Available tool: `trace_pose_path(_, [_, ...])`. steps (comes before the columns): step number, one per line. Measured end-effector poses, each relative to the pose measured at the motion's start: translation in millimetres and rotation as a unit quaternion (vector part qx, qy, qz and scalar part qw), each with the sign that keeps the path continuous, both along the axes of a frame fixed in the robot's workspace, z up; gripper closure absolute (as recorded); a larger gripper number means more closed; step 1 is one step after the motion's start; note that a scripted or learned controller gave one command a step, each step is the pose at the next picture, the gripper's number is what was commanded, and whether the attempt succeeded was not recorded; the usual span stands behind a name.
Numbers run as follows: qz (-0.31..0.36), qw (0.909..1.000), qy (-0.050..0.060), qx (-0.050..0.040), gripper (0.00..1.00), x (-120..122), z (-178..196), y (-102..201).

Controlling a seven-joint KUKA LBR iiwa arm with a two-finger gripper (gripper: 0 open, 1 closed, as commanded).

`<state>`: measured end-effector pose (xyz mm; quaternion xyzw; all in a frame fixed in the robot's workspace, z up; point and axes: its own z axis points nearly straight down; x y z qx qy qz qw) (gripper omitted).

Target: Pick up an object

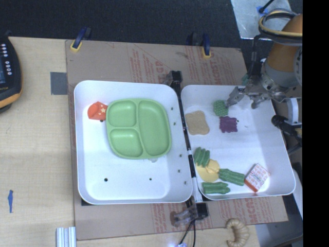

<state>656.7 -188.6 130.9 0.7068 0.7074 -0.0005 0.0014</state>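
Over the right bin [275, 153], the end effector [245, 98] hangs with its fingers spread wide and nothing between them, one fingertip just beside the small green object [220, 108], the purple object [228, 124] lying near below.

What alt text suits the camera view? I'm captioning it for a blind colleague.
The end effector hovers open over the right bin, beside a green toy and a purple toy. The left bin holds a green divided plate.
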Motion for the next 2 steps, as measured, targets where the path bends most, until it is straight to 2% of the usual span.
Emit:
trace_pose_path(1, [0.004,1.0,0.004,0.0019,0.0,-1,-41,50])
trace_pose_path(2, [-0.001,1.0,-0.002,-0.0016,0.0,0,34,-28])
